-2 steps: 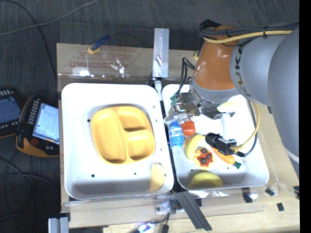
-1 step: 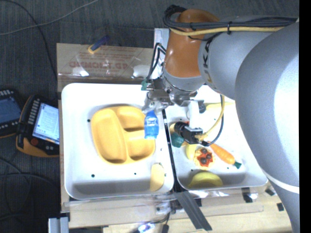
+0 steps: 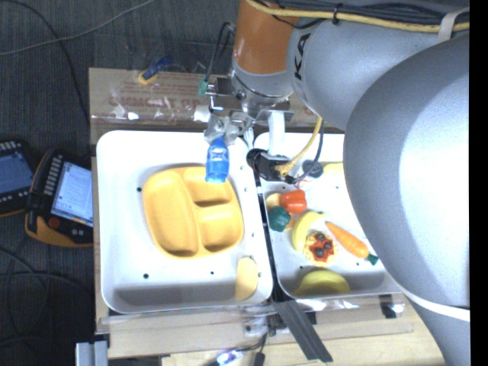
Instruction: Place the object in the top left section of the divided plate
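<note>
Glossy yellow plastic divided plate (image 3: 171, 216) in smooth white plastic bin (image 3: 114, 204)

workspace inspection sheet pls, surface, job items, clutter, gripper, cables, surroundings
surface: bench with two white bins side by side, left bin, right bin
job's things: yellow divided plate lies in the left bin; blue bottle hangs over the plate's upper edge
clutter: pale yellow piece in the left bin's lower right corner; tomato, banana, carrot and other toy food in the right bin
grippers: gripper above the left bin, at the bottle's top; grip cannot be judged
cables: black cables along the arm; yellow cable near the wrist; thin wires on the floor
surroundings: dark carpet; handheld pendant with a screen on the floor at left; plastic wrap behind the bins
</note>
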Action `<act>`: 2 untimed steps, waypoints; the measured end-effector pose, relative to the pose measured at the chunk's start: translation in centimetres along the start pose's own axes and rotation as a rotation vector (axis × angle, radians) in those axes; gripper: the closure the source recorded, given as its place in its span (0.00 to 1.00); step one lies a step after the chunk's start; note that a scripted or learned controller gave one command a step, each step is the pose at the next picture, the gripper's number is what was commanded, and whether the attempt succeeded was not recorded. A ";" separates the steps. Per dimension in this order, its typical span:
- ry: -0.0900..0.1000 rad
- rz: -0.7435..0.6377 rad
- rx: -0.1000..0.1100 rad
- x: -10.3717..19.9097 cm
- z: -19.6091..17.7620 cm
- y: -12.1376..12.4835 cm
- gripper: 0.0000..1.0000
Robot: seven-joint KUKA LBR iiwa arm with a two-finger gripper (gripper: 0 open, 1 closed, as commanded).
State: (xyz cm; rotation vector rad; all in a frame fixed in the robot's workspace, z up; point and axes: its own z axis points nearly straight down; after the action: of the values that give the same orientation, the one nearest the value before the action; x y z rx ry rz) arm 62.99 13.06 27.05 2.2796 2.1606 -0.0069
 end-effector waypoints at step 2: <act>-0.008 -0.001 0.000 -0.1 -0.9 0.0 1.00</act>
State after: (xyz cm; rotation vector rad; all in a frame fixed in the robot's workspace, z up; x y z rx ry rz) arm 63.01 12.98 27.92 2.2752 2.1579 -0.0163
